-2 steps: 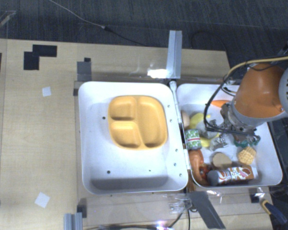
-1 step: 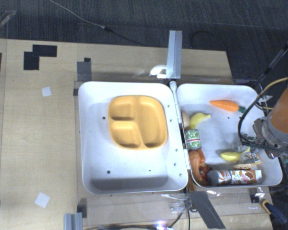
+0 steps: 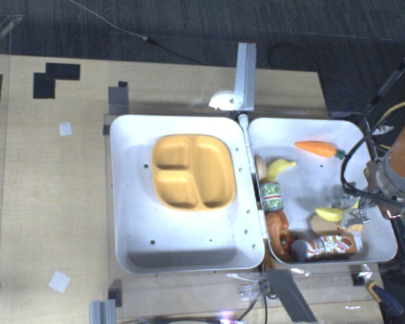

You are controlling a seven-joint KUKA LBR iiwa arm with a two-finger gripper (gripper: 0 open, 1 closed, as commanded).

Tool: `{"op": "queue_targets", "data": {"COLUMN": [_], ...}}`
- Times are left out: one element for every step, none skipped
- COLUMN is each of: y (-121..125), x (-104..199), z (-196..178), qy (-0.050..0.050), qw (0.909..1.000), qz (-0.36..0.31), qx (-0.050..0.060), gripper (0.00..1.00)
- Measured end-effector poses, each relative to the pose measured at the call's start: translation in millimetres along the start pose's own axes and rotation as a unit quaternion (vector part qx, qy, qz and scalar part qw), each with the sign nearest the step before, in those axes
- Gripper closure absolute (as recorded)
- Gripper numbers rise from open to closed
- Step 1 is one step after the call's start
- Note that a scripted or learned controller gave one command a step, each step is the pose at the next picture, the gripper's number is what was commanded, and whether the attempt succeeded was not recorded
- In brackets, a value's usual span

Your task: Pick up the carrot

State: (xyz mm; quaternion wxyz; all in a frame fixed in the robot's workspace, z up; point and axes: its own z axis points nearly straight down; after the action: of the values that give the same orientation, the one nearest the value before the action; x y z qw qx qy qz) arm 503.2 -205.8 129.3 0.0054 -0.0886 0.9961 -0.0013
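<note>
A: Item one — the carrot (image 3: pixel 315 148). Location?

B: Upper part of the right bin (image 3: pixel 389 252), near the far wall, lying flat on bare white floor. Nothing touches it; the nearest neighbour, a yellow banana-like piece (image 3: pixel 279 168), sits to its lower left, apart.

A: Orientation?

B: Long axis runs nearly left to right across the frame, tilted slightly down toward the right. Orange body to the left, green stub at the right end, toward the arm's side. A grasp would likely want to close across the narrow width.

A: Item two — the gripper (image 3: pixel 354 208).

B: At the right of the frame, low over the right bin, below the carrot and well apart from it. It hangs beside a second yellow piece (image 3: pixel 327 214) and a tan block (image 3: pixel 324 225). Whether it is released or clenched cannot be told; no object is seen in its grasp.

A: Remaining stock?

B: Loose clutter along the right bin's left and lower edges — a green-labelled can (image 3: pixel 271 196), a bottle with a brown label (image 3: pixel 327 247). The left bin (image 3: pixel 131 181) carries a yellow divided tray (image 3: pixel 192 171), set centrally, probably as a receiving place.
</note>
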Motion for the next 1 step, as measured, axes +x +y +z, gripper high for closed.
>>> {"op": "queue_targets", "data": {"y": [-2.1], "x": [-25.4], "z": [36.9], "qy": [0.000], "qw": [0.9925], "qz": [0.123], "qx": [-0.001], "gripper": [1.00]}}
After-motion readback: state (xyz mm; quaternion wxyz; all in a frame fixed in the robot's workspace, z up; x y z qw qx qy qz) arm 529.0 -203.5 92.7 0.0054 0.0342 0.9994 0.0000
